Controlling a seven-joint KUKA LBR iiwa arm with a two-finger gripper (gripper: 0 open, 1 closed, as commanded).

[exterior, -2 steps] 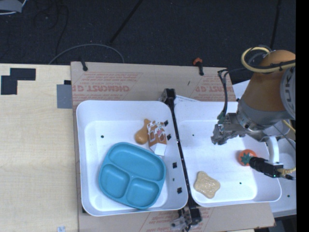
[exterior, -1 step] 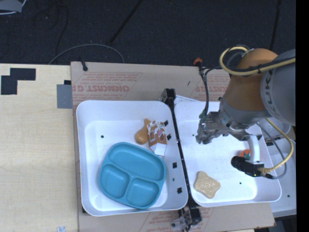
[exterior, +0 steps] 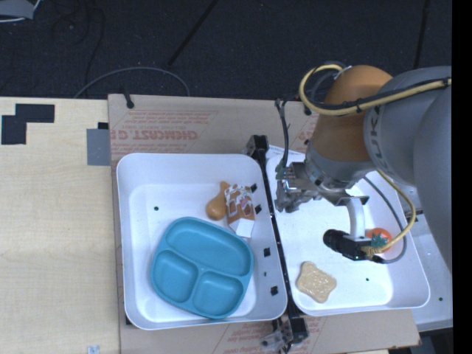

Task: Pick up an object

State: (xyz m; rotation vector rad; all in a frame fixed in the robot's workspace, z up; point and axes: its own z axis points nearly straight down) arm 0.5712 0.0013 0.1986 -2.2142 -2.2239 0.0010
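My gripper (exterior: 286, 198) hangs over the left side of the right bin (exterior: 413, 286), close to the divider between the two bins. A tan toast-shaped piece (exterior: 316, 282) lies at the front of the right bin, below the gripper and apart from it. A small orange-red item with a green bit (exterior: 379, 238) rests at that bin's right side, partly hidden by the robot. In the left bin (exterior: 136, 198) a brown figure with a red-and-white patterned piece (exterior: 230, 203) lies near the divider, left of the gripper. I see nothing between the fingers.
A blue divided plate (exterior: 200, 267) takes up the front of the left bin. The grey arm and orange band (exterior: 354, 124) cover the back of the right bin. A black clip (exterior: 258, 147) sits at the divider's far end.
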